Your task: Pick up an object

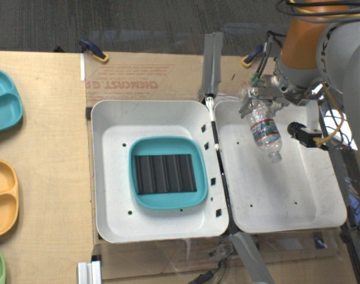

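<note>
Gripper [255, 104] clamped on clear plastic water bottle [266, 133], hanging cap-down over my right white bin's [298, 209] far edge; teal ridged tray [166, 173] in left bin [109, 176].

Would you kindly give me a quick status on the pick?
Gripper shut on clear plastic bottle, over right bin. Teal tray in left bin. Nothing obstructing.

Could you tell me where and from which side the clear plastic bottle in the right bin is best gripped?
Probably across the labelled middle of the bottle, coming from above. It slants with its cap toward the bin's centre, and the round body is narrow enough for the gripper to span.
</note>
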Motion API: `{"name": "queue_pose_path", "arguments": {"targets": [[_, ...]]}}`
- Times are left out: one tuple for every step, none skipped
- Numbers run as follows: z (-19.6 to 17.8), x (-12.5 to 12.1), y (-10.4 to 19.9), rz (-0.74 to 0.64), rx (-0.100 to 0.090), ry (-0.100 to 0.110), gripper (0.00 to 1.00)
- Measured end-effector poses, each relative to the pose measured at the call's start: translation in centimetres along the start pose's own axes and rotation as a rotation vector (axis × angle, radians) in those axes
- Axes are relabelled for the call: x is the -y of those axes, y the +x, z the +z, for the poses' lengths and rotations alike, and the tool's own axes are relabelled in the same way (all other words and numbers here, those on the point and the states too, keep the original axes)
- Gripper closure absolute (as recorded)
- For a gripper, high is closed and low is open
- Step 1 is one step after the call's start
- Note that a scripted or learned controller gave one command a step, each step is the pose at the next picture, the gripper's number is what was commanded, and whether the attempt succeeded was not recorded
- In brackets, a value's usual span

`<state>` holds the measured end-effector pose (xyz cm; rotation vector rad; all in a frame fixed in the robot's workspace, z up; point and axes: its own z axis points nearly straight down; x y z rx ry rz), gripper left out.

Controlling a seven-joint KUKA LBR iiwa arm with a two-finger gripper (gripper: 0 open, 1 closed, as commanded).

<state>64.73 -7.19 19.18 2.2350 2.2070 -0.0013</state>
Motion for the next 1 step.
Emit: {"name": "queue_pose_path", "arguments": {"targets": [[-1.59,0.33,3.57,0.008,0.000,0.001,1.00]]}}
